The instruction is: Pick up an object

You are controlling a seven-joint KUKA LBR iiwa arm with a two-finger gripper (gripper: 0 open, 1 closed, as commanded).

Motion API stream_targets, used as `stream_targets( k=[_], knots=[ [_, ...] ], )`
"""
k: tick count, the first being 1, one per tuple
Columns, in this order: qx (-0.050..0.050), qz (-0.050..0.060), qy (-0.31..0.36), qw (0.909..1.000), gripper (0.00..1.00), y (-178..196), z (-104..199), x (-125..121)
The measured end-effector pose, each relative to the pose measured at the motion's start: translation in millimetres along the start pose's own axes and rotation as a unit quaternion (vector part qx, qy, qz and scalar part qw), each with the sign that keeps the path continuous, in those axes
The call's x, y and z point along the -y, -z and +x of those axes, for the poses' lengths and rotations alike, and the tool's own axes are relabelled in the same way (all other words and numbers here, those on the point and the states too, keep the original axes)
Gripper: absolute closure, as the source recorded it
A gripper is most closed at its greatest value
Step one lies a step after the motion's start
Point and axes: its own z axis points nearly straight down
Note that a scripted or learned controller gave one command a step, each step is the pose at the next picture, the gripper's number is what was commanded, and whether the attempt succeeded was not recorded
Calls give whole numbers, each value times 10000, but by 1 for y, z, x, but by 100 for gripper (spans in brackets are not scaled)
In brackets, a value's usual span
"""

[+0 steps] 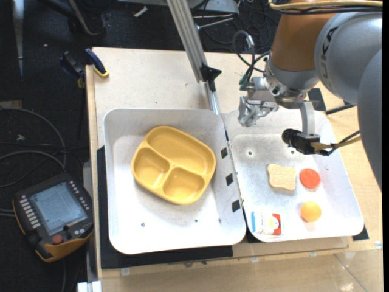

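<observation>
A pale, spongy bread slice [282,177] lies in the right bin [340,224] beside a glossy red disc [310,178], with a round orange ball [310,211] nearer the front. The metal gripper [249,118] hangs over the bin's back-left corner (whether its jaws are parted cannot be told), gripping nothing visible. A moulded yellow tray [174,163] sits in the left bin [121,224].

A light wooden bench [152,81] stands in the middle, and around it the floor [36,132] is dark, almost black. Left of the bench, low on the floor, lies a grey and orange control pendant [53,215] with a screen. Black cables [24,157] run over the floor near it. Behind the bench, a slanted metal rail [188,32] rises up, and more cables lie there.
</observation>
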Motion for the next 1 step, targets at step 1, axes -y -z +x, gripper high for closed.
stream_targets(
  k=[1],
  knots=[
    [-1,-6,5,10000,100,6,55,3]
  ],
)
